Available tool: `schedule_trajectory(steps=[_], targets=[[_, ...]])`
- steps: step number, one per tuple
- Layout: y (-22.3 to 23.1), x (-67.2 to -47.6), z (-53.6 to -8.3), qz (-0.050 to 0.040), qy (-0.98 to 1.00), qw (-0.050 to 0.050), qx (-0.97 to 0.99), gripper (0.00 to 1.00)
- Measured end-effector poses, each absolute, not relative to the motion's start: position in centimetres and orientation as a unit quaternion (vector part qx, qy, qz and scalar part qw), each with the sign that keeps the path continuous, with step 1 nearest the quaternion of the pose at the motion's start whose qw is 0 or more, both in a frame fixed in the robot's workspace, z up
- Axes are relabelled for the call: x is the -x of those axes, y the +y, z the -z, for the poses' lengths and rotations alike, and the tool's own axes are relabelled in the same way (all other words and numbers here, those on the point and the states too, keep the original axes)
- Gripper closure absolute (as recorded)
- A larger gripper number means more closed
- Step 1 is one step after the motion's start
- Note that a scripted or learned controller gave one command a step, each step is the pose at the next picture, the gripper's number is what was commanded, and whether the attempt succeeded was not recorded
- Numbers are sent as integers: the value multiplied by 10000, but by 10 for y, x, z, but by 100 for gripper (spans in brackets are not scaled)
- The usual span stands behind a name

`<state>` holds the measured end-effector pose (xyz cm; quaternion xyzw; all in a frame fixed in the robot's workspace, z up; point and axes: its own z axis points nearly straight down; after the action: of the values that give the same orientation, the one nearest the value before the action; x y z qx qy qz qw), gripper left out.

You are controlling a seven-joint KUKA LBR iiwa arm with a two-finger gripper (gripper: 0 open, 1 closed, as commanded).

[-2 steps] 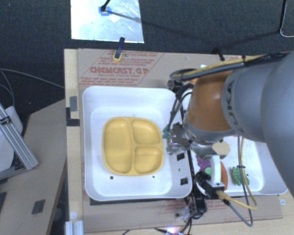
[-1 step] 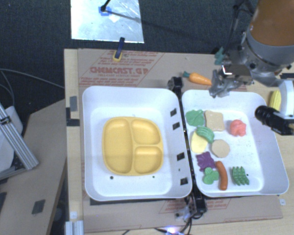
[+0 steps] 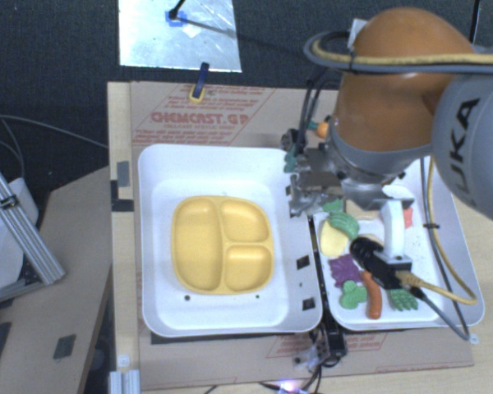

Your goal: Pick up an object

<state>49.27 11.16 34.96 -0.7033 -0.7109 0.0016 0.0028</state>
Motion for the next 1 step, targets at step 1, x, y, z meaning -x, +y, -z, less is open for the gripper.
schedule_trajectory(steps=[1], targets=[[108, -495, -364, 18, -7111, -12, 7031, 100]])
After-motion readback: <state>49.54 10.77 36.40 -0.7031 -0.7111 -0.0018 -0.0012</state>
